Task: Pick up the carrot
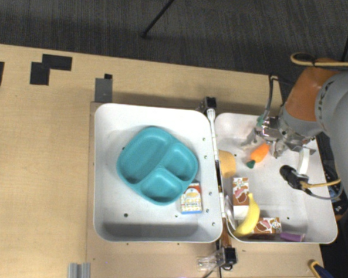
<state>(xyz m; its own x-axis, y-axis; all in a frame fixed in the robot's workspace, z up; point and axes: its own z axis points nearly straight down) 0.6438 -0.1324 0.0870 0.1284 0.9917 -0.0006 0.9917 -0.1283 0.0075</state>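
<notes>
Looking from big to small, we see the counter (42, 174) bearing two bins: the left bin (107, 219) holds a teal tray (158, 164) and a small carton (191, 200); the right bin (315, 229) holds a banana (248, 216), snack packs (239, 191) and the carrot (258, 153). We judge the main risk is a slip: the carrot lies tilted near the bin's far wall, so closing off-centre could squirt it away. Our arm (329, 104) reaches in from the right, wrist bent down, claw (268, 141) just above the carrot; we cannot tell whether it is open or closed.
</notes>
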